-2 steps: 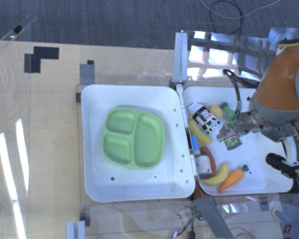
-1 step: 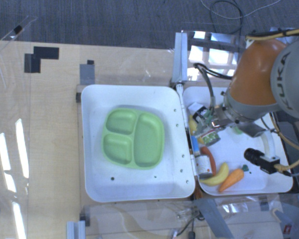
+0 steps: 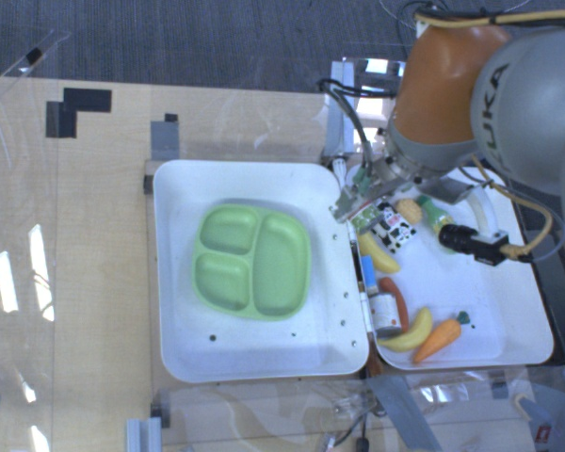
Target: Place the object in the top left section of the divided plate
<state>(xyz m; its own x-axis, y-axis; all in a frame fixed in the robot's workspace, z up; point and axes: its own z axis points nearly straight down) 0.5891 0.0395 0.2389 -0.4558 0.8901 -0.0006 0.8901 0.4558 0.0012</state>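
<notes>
The pale tabletop point(image 3: 66, 281) carries two bins side by side. The left bin point(image 3: 174, 347) holds the green divided plate point(image 3: 284, 262), lying flat near the bin's middle with its two small compartments toward the bin's left wall. That leaves the top left section point(image 3: 229, 229), the target, open to a drop from above. Nothing lies in it, so the placing looks not yet done. At the seam between the bins the gripper point(image 3: 358, 201) hangs low over the left wall of the right bin point(image 3: 532, 342), toward its far corner, probably because the toys crowd against that wall. Whether it is open or closed, or has anything in it, cannot be told from this angle. By my reading the object to be moved lies in that clutter. A black-and-white piece point(image 3: 394, 233) and a yellow piece point(image 3: 380, 256) sit just beside the gripper, with an ear of corn point(image 3: 410, 209) a little further right. Down the left wall toward the near edge lie a blue pen point(image 3: 368, 273) and a small bottle point(image 3: 386, 313). Near that edge a banana point(image 3: 410, 330) lies just beside a carrot point(image 3: 438, 338).
</notes>
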